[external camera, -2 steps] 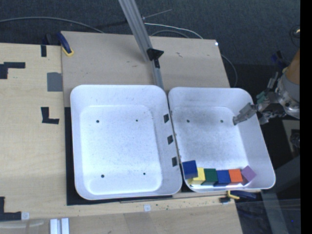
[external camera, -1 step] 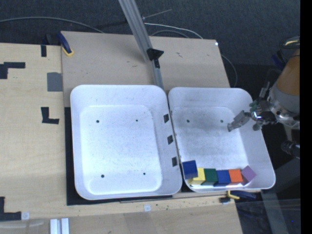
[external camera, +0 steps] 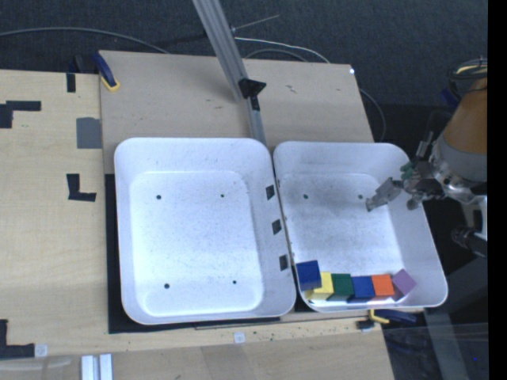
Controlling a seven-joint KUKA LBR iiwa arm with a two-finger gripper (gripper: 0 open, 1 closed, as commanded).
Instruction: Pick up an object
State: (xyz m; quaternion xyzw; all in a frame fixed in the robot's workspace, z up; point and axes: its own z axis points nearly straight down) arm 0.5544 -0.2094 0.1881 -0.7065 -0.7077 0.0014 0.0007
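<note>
We look down on a wooden bench (external camera: 47, 204) that carries two shallow white bins side by side. The left bin (external camera: 194, 153) shows only its speckled white floor. In the right bin (external camera: 348, 153) several small coloured blocks lie in a row along the near wall. From left to right we see a blue block (external camera: 307, 273), a yellow block (external camera: 322, 286) partly under and beside it, a green block (external camera: 341, 283), a second blue block (external camera: 363, 286), an orange block (external camera: 382, 284) and a purple block (external camera: 403, 281), which is a little tilted against the corner. The blocks touch each other or stand just beside each other.

The arm (external camera: 467, 133) comes in from the right side, and its orange band is visible above the wrist. The gripper (external camera: 394, 190) is at the right wall of the right bin, in its far half, well apart from the row of blocks. One grey finger (external camera: 380, 195) points to the left over the bin floor. Nothing is between the fingers that we can see, but we cannot tell how wide they stand, because this part is small and blurred.

A grey metal pole (external camera: 223, 42) crosses the bench at a slant behind the bins, and thin cables (external camera: 293, 50) lie on the dark floor behind the bench.
</note>
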